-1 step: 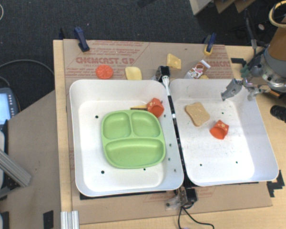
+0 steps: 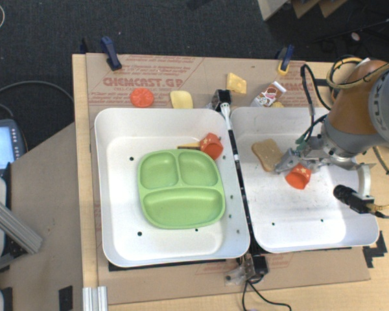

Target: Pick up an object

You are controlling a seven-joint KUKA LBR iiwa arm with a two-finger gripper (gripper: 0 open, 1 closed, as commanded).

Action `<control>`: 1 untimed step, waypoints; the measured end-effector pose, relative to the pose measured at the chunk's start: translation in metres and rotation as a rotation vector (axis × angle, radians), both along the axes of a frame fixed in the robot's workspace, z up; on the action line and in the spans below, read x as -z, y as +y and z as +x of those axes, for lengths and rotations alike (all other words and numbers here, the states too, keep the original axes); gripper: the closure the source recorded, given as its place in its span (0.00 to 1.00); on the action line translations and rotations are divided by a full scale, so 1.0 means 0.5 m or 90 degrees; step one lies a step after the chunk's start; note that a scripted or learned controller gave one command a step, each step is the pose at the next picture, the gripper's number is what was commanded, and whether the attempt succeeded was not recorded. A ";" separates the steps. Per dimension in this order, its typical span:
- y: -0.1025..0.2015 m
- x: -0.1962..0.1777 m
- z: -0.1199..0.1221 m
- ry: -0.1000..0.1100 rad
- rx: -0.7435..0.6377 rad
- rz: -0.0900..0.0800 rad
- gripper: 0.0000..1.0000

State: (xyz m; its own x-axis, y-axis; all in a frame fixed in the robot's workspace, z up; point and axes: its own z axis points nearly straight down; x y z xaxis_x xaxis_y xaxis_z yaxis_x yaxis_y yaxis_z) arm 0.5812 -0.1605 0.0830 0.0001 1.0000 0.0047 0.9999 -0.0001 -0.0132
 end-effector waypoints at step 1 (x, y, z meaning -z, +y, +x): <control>0.051 -0.002 -0.050 -0.005 -0.001 -0.001 0.00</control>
